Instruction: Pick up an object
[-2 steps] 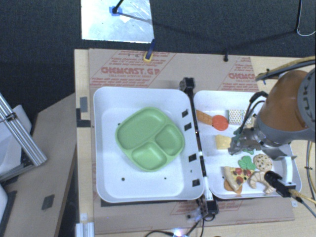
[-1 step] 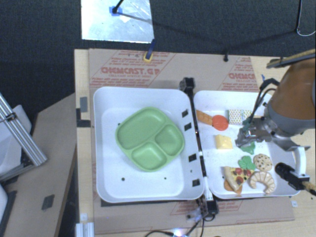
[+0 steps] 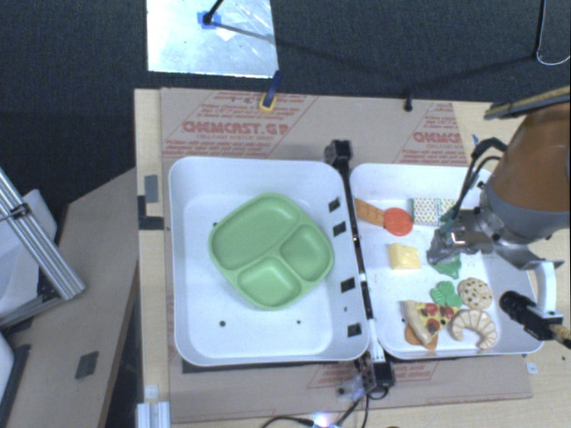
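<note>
1. Gripper (image 3: 449, 250) of the grey-and-orange arm (image 3: 526, 185) hangs low over the right bin (image 3: 375, 266), its tip just above a green leafy toy (image 3: 449, 266); whether it is open, closed or clamped on anything cannot be told from this angle.
2. Two shallow white bins sit side by side on the counter (image 3: 152, 266), on a sheet of printed cardboard (image 3: 232, 123).
3. One green three-compartment plate (image 3: 270, 251) lies in the left bin (image 3: 192, 266), tilted diagonally.
4. Eight toy foods lie in the right bin: one orange carrot-like stick (image 3: 368, 209) touching one red disc (image 3: 399, 222), one speckled pale block (image 3: 427, 209), one yellow cheese wedge (image 3: 404, 256), one second green leafy piece (image 3: 443, 293), one chocolate-chip cookie (image 3: 475, 292), one pizza slice (image 3: 425, 319) and one croissant (image 3: 475, 325).
5. Cookie, croissant and pizza slice cluster near the bin's front edge; the carrot, disc and block sit along its far side.
6. One silvery sheet (image 3: 214, 25) with a blue mark lies on the dark floor beyond the counter.
</note>
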You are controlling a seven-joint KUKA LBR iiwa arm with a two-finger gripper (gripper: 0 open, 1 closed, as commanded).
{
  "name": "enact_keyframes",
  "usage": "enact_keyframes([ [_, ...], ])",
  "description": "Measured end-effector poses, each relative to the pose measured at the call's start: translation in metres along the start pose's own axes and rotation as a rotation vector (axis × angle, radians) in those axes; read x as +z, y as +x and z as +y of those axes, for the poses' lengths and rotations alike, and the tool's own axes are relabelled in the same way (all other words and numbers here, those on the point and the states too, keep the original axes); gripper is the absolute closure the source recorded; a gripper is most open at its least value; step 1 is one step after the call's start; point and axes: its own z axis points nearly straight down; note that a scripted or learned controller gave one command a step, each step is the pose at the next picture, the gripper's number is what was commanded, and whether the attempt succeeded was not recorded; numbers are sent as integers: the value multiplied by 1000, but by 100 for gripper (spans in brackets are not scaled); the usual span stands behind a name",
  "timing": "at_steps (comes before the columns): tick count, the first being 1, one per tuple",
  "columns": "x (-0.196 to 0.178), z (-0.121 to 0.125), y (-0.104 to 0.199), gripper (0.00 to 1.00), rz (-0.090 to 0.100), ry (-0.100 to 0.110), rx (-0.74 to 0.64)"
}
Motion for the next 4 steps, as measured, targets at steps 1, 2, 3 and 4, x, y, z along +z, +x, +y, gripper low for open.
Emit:
enact_keyframes([
  [1, -11, 24, 47, 100, 2, -1, -5],
  [2, -16, 48, 91, 100, 2, -1, -6],
  [3, -15, 69, 136, 100, 3, 1, -5],
  [4, 12, 77, 163, 100, 1, 4, -3],
])
